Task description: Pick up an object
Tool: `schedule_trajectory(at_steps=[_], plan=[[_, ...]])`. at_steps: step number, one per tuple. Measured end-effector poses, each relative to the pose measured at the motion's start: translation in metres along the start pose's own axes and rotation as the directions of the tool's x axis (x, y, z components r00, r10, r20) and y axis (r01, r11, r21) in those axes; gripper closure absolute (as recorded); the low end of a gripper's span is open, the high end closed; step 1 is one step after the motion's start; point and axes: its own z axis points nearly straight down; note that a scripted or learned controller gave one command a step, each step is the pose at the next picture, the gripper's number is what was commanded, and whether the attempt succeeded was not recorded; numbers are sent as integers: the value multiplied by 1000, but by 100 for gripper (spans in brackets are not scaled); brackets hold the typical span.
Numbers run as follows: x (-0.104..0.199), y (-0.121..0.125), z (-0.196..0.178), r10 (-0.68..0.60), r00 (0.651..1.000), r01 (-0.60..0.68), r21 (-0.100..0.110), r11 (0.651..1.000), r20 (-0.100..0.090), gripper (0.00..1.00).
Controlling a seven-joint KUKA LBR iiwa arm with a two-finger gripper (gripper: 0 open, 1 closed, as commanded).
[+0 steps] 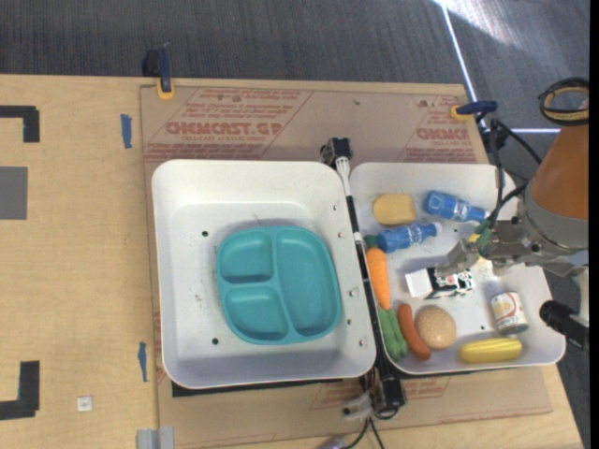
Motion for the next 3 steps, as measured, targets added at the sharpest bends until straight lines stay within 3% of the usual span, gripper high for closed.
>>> schedule_trajectory(at_steps=[1,2,3], plan=[[21,-2,117,144,990,-144,-5,990,-1,0],[23,52,117,-65,998,65,-5,998,3,0],[21,80,117,-185,983,185,-2,983,5,0]])
